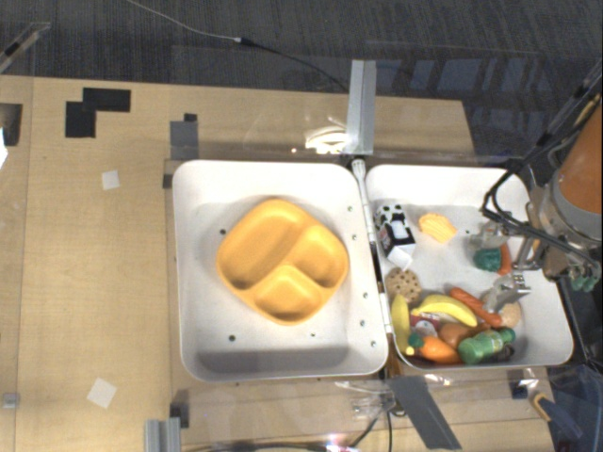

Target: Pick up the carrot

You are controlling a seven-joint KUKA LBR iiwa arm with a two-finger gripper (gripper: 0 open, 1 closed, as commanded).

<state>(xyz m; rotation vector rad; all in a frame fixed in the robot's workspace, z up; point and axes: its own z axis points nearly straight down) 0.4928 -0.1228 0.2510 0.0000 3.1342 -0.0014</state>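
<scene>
The carrot (474,305), a long orange piece, lies slanted in the right bin (556,347) on the pile of toy food, just above the banana (443,307). My gripper (507,281) hangs low over the right side of this bin, directly right of and slightly above the carrot's upper end. A thin orange strip (506,256) shows at the gripper; I cannot tell what it is. A teal piece (488,258) sits right beside the gripper on its left.
The pile in the near part of the right bin also has a cookie (403,281), an orange round piece (437,349) and a green piece (480,346). A yellow chip (436,226) and a black-and-white carton (394,229) lie further back. A yellow divided plate (281,260) sits in the left bin (198,347).
</scene>
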